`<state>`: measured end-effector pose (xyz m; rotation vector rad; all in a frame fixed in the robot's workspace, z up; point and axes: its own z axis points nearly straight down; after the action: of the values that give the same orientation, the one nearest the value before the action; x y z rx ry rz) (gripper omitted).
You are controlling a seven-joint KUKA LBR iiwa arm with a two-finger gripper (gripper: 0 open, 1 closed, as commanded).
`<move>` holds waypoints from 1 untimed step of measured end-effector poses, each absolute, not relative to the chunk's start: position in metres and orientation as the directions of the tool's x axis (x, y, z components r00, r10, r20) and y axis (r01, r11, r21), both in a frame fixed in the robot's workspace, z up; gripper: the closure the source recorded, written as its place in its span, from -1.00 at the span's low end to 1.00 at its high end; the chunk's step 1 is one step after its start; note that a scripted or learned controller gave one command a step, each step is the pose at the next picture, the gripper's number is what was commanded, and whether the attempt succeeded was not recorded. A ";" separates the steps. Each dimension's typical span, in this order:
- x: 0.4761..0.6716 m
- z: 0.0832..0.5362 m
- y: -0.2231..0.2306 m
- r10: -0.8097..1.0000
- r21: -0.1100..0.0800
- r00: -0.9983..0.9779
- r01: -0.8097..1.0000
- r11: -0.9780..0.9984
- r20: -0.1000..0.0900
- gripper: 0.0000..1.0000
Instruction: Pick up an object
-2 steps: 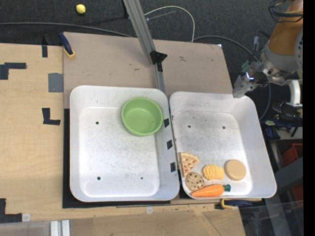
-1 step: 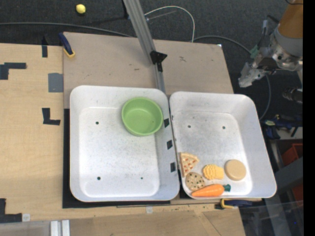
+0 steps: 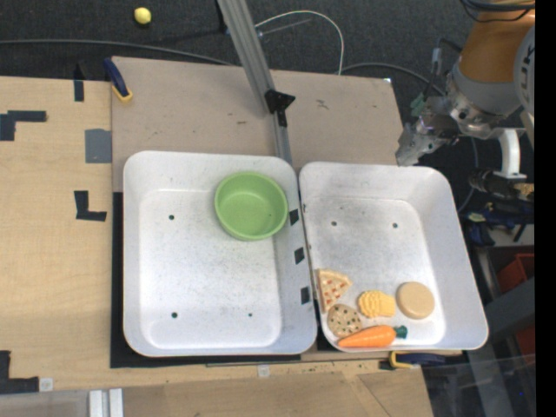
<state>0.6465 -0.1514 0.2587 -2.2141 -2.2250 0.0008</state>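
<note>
The right bin [image 3: 434,198] holds several toy foods along its near edge: a pizza slice [image 3: 331,286], a chocolate-chip cookie [image 3: 344,319], a yellow corn piece [image 3: 376,303], a tan round biscuit [image 3: 416,300] and an orange carrot [image 3: 369,336]. A green bowl [image 3: 251,204] sits in the left bin [image 3: 156,259], near its far right corner. My gripper [image 3: 410,149] hangs above the far right corner of the right bin, well away from the foods. Nothing shows between its fingers.
A grey metal pole [image 3: 252,50] slants down to the gap between the bins. A small yellow ball [image 3: 142,15] lies on the dark floor beyond the bench. Cables run behind the bins.
</note>
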 end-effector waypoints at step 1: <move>0.625 0.254 -0.104 1.000 -0.003 -0.005 1.000 0.005 0.001 1.00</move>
<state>0.6250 -0.1039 0.2536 -2.2139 -2.2251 0.0013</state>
